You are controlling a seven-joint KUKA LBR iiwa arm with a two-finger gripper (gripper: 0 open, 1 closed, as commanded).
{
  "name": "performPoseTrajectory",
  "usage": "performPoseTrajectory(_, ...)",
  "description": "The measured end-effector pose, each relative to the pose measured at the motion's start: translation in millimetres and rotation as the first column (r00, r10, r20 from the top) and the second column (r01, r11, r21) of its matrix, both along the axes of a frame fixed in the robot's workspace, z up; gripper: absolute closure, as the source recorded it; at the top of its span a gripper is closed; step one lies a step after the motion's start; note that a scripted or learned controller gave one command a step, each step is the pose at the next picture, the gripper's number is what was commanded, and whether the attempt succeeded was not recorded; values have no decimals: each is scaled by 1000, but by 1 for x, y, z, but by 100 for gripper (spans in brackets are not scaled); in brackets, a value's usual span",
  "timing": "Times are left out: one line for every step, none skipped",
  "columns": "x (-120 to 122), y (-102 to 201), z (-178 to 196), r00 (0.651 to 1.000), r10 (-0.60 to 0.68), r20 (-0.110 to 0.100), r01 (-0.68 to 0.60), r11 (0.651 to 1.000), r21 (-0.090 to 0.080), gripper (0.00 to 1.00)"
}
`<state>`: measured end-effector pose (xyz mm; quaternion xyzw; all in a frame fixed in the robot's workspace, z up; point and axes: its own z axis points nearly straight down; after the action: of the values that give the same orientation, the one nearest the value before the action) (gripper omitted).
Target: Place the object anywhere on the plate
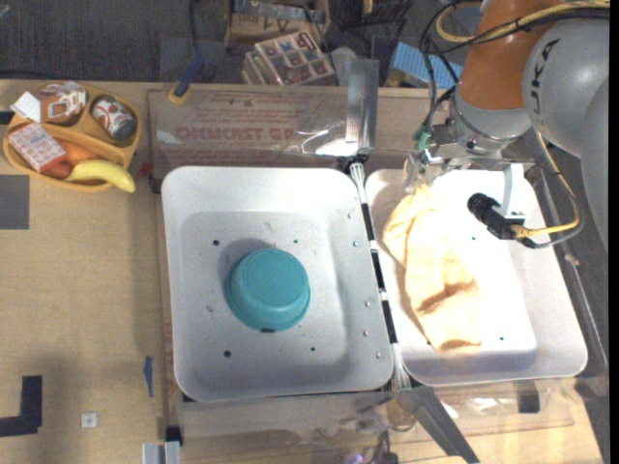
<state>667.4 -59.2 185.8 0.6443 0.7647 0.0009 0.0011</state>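
A pale yellow cloth (pixel 437 269) lies crumpled in the right bin (pixel 551 346), stretching from its upper left corner down toward its front middle. Its upper end narrows to a point right beneath my gripper (pixel 427 169), which hangs over the bin's far left corner and touches or nearly touches the cloth there. A teal round plate (pixel 269 288) sits in the middle of the left bin (pixel 193 211), well to the left of the gripper.
The arm, with its orange band (pixel 503 46), comes in from the upper right, and a black cable fitting (pixel 491 215) hangs over the right bin. A yellow tray of toy food (pixel 68 138) stands at the far left of the bench.
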Motion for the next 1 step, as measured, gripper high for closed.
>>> performPoseTrajectory(1, 0, 40, 1000, 0, 2, 0, 1000, -1, 100)
